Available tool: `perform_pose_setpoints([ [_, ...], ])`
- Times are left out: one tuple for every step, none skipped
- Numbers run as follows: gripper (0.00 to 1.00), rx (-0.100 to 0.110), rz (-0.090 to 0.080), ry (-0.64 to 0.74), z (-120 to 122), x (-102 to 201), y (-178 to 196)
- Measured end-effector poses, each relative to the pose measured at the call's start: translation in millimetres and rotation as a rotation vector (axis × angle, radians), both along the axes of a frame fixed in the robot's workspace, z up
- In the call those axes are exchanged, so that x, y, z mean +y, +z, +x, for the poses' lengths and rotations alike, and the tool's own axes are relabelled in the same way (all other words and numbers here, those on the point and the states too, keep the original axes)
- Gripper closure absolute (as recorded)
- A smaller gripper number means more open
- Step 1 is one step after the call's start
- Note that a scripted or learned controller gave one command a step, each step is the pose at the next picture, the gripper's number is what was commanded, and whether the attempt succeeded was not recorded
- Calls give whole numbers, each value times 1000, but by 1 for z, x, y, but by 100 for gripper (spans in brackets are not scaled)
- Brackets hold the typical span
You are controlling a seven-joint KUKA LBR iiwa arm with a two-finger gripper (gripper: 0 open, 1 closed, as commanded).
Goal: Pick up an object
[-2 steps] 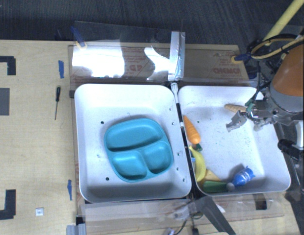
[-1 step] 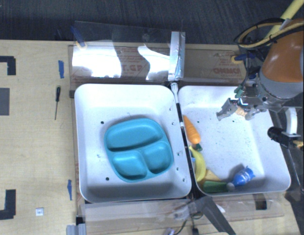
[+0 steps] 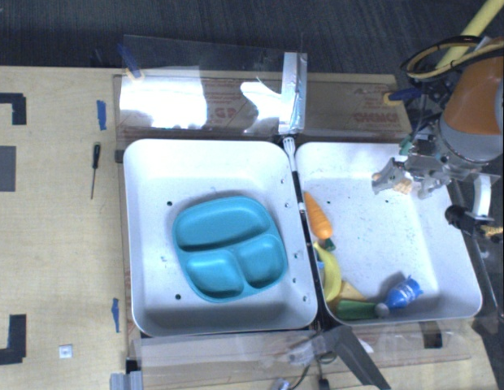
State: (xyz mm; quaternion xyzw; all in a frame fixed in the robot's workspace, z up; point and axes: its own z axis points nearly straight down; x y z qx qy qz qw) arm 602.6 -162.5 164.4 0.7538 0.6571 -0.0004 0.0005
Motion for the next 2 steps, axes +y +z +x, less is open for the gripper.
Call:
perform_pose_setpoints([
  [0,4,2,50,17,-4,-45],
  [0,3,3,71,-13,20,-61],
])
